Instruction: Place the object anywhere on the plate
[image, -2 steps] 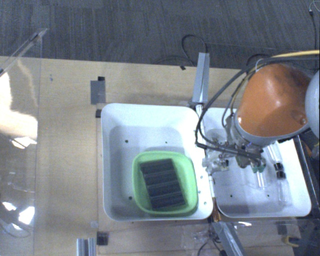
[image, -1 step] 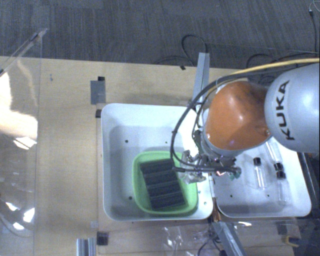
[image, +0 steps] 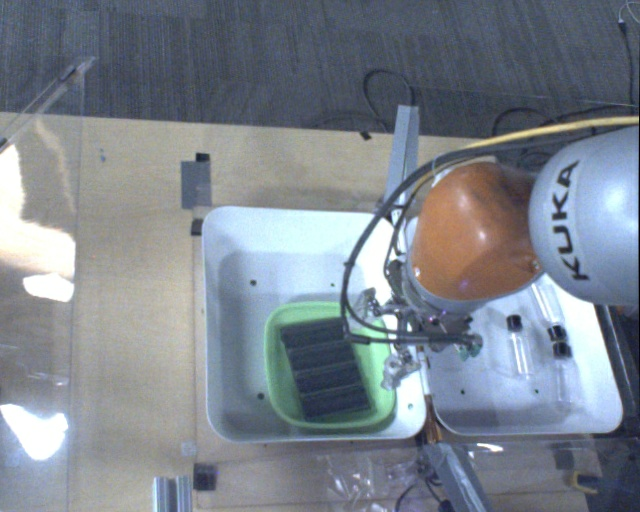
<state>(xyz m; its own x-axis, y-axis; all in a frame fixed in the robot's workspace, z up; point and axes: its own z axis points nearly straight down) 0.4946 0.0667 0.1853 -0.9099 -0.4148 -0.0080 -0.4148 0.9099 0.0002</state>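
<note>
Two bins sit side by side under the arm, and the gripper (image: 405, 365) hangs over the seam between them, at the right edge of the green plate (image: 277, 350) in the left bin (image: 230, 300). Whether the jaws are apart or together I cannot tell; the orange wrist band (image: 470, 245) and the cabling hide them. A dark ribbed object (image: 322, 368) already lies on the plate, just to the left of the jaws, its long axis running slantwise from upper left to lower right. Small clear vials (image: 520, 345) with dark caps lie in the right bin (image: 590, 400), to the right of the jaws and a little farther off. If the ribbed piece is the task's thing, it rests where it belongs. Room is tight: the shared bin walls lie directly beneath the jaws, while the plate's left side offers open space.
</note>
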